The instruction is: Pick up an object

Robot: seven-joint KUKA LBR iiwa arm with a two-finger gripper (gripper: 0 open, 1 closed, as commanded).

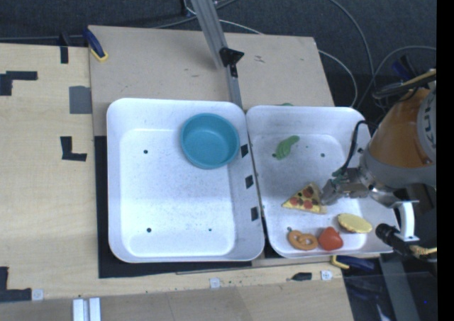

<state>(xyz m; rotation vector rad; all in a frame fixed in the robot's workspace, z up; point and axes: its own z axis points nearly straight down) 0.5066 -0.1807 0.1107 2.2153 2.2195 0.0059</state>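
Pizza slice point(303, 200) lies in right bin point(312, 117); my gripper point(332, 192) just beside it, finger spread I cannot tell.

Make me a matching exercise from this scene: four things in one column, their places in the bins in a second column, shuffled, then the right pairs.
Things:
1. blue bowl
2. green leaf
3. pizza slice
4. red tomato

Places:
A. beside the gripper, middle of the right bin
B. top of the left bin
C. near edge of the right bin
D. upper part of the right bin

Pairs: 1-B, 2-D, 3-A, 4-C
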